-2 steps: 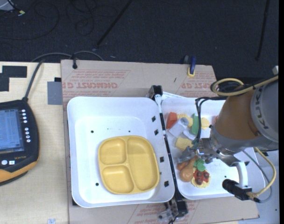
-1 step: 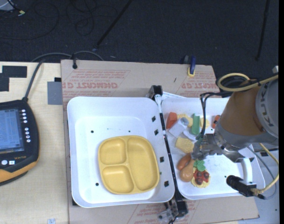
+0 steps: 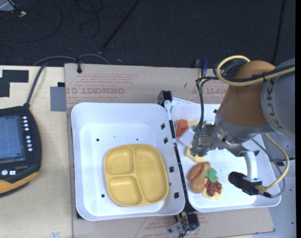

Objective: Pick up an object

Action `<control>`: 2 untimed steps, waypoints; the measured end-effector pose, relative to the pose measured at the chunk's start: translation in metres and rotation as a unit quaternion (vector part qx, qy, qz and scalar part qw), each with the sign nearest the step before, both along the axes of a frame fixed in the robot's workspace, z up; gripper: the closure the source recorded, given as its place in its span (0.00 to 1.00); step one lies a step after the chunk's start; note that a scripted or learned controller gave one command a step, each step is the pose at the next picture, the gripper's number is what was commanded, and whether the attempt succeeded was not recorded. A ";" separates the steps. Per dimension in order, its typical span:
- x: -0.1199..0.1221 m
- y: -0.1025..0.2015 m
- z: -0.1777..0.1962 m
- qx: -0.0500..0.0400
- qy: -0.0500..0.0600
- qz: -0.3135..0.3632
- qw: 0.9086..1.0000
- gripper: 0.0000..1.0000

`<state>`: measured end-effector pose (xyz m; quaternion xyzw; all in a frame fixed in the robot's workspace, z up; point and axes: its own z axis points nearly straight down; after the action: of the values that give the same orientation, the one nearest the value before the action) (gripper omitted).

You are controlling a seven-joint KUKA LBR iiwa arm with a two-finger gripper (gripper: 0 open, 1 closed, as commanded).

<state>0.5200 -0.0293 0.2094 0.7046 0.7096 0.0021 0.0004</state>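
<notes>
Looking into the right bin [image 3: 269, 195], we see a hot dog [image 3: 197, 176] lying with its long axis tilted upper-right to lower-left. We cannot tell the end effector's [image 3: 200, 145] state above it.

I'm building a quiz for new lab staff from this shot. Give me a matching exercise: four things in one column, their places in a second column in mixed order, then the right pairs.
Things:
1. yellow divided plate
2. hot dog toy
3. red toy piece
4. handheld control pendant

Places:
A. on the bench, left of both bins
B. right bin, near the front
C. left bin
D. right bin, by the divider toward the back

Pairs: 1-C, 2-B, 3-D, 4-A
</notes>
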 end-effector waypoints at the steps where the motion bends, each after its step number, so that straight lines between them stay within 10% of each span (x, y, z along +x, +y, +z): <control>1: 0.077 0.058 0.030 0.000 -0.001 0.000 1.000 1.00; 2: 0.096 0.120 0.048 -0.001 0.002 -0.001 1.000 1.00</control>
<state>0.6162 0.0910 0.2575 0.7053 0.7089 0.0004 -0.0001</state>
